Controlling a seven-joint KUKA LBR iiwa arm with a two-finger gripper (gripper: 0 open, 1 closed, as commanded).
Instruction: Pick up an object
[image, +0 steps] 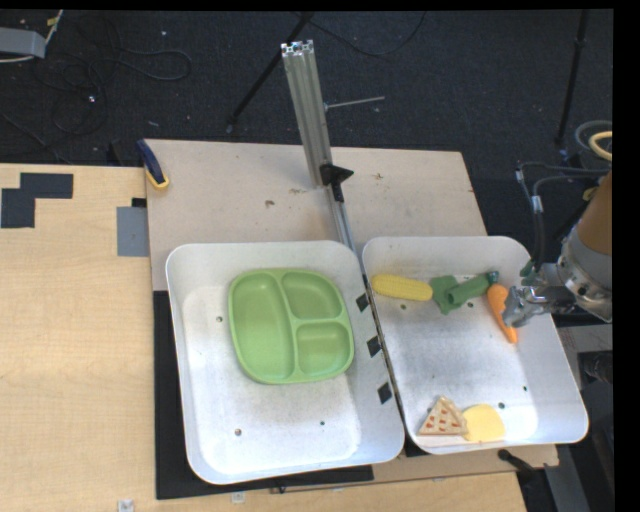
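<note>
The right bin (450, 350) holds a yellow corn cob (402, 289), a green block-like toy (462, 291), an orange carrot (501, 310), a pizza slice toy (442, 419) and a yellow piece (485, 423). My gripper (522, 304) hangs at the bin's right rim, just right of the carrot. Its tips are close to the carrot, and whether they touch it is unclear. A green divided plate (291, 326) lies in the left bin (200, 400).
An aluminium post (308, 110) rises behind the bins. A wooden bench top (60, 330) lies to the left. The arm's body (595, 240) stands at the right edge, with cables beside it.
</note>
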